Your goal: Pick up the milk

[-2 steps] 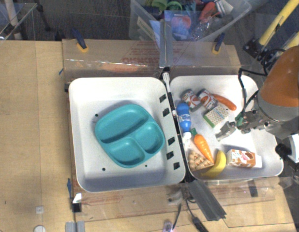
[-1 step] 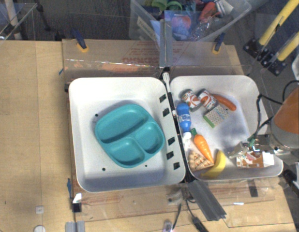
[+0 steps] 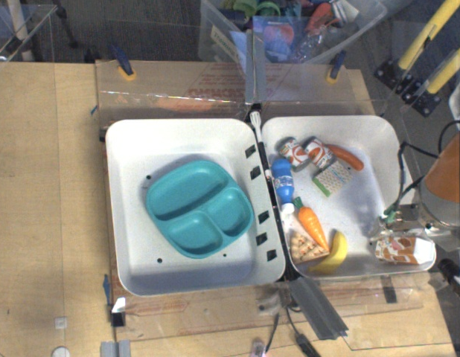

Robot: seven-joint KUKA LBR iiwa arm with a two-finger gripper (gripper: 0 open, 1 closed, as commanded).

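Tabletop [image 3: 44, 199]: light wood, two shallow white bins set side by side on it.

Left bin [image 3: 133, 251]: one teal divided plate [image 3: 198, 208] is seen lying flat near the middle, three compartments, nothing in them.

Right bin [image 3: 368, 136]: clutter is packed along the left wall and far end. A yellow banana [image 3: 333, 253] is seen at the near edge, touching a clear bag of nuts or snacks [image 3: 301, 248]. An orange carrot [image 3: 312, 226] lies across that bag, tip towards the banana. A blue-capped bottle [image 3: 283, 181] lies along the left wall. Two red-and-white cans [image 3: 304, 153] sit at the far end, a sausage [image 3: 345, 157] just beside them, a small speckled green box [image 3: 332, 177] below the sausage.

Milk [image 3: 403, 248]: small carton, brown-and-white print, lying on its side at the near right corner of the right bin, against the rim.

Arm [image 3: 446, 181]: grey with orange band, seen at the right edge, directly above the milk.

Claw [image 3: 397, 225]: located just above the carton, close to or touching it. Its state cannot be told; contact with the milk not confirmed.
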